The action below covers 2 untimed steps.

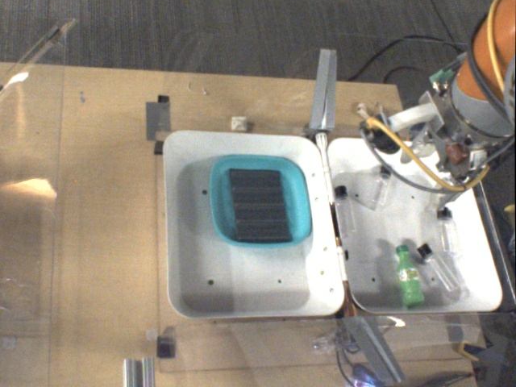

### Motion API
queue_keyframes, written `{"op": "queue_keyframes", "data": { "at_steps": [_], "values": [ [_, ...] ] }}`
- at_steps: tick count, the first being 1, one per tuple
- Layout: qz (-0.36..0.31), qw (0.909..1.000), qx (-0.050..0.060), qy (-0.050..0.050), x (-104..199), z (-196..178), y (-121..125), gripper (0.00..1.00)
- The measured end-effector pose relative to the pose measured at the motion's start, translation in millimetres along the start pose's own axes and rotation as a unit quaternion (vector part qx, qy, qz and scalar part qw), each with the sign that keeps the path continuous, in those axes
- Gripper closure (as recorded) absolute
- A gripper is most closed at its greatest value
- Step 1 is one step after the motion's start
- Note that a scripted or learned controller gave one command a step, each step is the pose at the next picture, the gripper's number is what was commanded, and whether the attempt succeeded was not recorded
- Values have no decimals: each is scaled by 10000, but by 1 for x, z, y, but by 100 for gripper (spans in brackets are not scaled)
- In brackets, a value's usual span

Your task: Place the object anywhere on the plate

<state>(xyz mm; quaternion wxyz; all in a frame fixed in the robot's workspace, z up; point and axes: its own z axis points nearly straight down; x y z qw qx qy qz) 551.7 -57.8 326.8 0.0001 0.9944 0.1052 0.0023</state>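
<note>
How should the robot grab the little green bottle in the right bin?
Probably from straight above, pinching the green bottle across its narrow middle. It looks to lie flat near the front of the right bin, cap end pointing away, so the fingers should close on its two long sides. A clear bottle lies close on the right, so that finger has little room.

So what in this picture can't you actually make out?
- The gripper: cables and the wrist cover it in the camera view, so its fingers can't be judged.
- The arm: cut off by the right edge.
- The clear bottles in the right bin: see-through against white, outlines blurred; their count is uncertain.
- The green bottle: too small to read its label.
- The dark ribbed thing on the blue plate: too indistinct to identify.
</note>
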Motion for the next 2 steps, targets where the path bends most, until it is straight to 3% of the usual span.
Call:
{"op": "queue_keyframes", "data": {
  "at_steps": [1,2],
  "values": [
    [30,10000,8,-16,-8,54,-48,0],
    [36,10000,9,-15,2,101,-109,0]
  ]
}}
